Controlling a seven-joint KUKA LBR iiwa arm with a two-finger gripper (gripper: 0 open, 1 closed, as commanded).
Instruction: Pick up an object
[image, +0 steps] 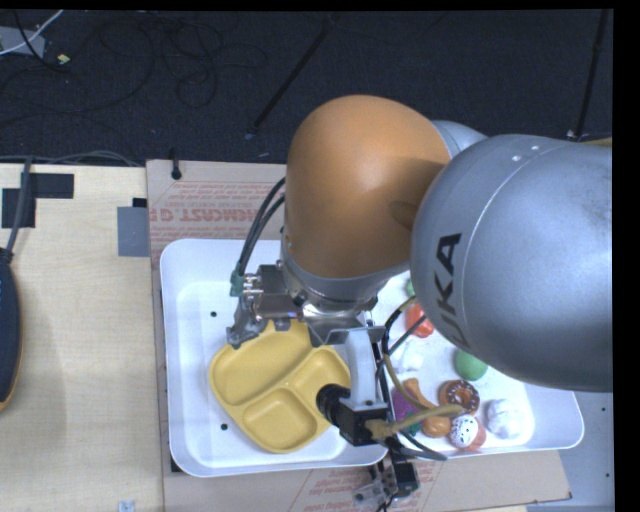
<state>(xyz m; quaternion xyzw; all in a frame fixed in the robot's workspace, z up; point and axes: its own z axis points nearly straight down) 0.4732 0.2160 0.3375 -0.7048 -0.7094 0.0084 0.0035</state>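
Note:
A yellow divided plate lies tilted in the left white bin, taking up its near middle. My gripper comes down from under the big orange wrist band and sits at the plate's far-left rim, touching or just above it. The wrist and the metal housing hide how the gripper stands at the plate.
The right bin holds small items: a brown donut, a white speckled ball, a green piece, a red-orange piece, a white lump and a purple piece. The grey arm covers much of that bin.

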